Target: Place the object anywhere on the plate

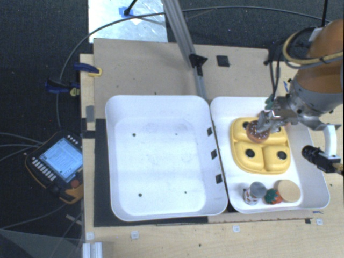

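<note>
Brown object (257,135) beneath pincer (262,127)

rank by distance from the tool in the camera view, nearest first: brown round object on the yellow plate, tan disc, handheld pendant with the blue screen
1. Brown round object, on the yellow sectioned plate, right at the tool.
2. Tan round disc, near edge of the right white bin.
3. Orange handheld pendant with the blue screen, far left, off the bench.
</note>
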`<state>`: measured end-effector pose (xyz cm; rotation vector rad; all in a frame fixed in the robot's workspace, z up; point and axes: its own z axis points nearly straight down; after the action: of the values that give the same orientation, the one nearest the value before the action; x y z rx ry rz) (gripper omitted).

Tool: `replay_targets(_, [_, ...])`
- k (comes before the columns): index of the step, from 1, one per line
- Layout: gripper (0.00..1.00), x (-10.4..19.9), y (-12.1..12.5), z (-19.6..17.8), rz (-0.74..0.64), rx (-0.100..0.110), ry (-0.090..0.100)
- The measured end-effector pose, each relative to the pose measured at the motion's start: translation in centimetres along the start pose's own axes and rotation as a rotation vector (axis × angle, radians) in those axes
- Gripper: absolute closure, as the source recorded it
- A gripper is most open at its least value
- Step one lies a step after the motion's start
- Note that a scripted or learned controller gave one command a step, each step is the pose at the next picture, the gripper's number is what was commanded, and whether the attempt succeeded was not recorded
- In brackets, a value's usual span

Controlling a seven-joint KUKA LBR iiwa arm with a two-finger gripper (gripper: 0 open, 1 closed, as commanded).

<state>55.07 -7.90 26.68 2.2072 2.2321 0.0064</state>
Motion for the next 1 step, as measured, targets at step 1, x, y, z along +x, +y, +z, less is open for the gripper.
replay_targets(1, [1.00, 5.10, 2.03, 1.97, 0.001, 0.003, 0.000])
